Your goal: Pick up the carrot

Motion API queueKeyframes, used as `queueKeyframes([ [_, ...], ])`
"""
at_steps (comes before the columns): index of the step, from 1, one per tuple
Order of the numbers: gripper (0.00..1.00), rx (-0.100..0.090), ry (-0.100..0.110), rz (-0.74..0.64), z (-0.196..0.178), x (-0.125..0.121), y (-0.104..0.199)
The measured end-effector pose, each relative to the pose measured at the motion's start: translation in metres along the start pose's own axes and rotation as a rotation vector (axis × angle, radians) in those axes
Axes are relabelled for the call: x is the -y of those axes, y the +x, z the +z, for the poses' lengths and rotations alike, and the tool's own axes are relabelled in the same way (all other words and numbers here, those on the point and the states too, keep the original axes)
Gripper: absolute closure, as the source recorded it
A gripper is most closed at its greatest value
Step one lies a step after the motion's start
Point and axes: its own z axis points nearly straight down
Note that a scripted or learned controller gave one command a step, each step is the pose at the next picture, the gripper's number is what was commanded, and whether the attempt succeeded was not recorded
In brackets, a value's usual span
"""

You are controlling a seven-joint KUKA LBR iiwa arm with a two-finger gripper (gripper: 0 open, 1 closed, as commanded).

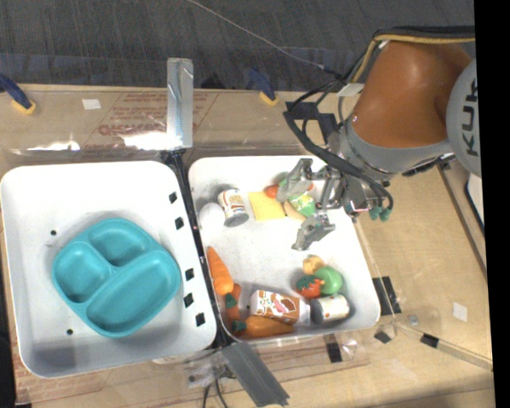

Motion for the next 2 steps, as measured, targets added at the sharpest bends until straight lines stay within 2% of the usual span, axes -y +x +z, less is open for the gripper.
queueKeyframes([
  [1, 0.00, -0.006, -0.004, -0.062, 0.107, 0.016, 0.016],
  [2, 0.00, -0.001, -0.004, -0.431, 0.195, 0.034, -0.083],
])
